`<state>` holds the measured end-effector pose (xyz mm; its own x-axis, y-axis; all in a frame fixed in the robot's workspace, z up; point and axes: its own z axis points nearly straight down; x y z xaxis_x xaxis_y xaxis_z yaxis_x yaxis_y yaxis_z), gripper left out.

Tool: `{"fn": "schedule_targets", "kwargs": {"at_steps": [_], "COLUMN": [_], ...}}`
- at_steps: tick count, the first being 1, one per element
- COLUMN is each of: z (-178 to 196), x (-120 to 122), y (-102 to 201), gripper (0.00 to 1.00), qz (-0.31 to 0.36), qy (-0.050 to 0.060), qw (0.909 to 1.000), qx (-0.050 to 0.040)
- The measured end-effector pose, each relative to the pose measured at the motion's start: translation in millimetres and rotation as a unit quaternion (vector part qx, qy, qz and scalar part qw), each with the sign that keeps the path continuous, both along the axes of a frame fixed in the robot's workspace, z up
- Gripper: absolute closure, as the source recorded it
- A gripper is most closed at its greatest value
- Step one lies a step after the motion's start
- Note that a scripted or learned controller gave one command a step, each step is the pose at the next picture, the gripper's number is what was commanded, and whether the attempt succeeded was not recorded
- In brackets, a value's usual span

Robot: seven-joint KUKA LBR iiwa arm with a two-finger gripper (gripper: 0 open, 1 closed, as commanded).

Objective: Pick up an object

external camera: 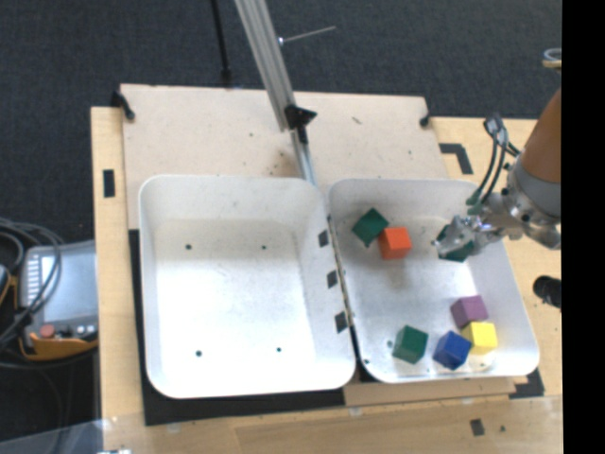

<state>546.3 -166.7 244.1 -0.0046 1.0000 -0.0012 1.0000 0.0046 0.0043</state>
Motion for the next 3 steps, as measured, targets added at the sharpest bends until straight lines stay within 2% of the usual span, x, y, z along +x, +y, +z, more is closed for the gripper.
{"fn": "schedule_targets", "kwargs": {"at_steps": [2,3], "z": [-7.0,-17.2], "x": [26.0,25.9], "y": [95.6,148.0], "gripper": [1.0,1.0], "qz": [0.001,0.001], "qy": [0.001,0.003], "qw": [1.0,1.0], "qx": [0.0005,0.001]}}
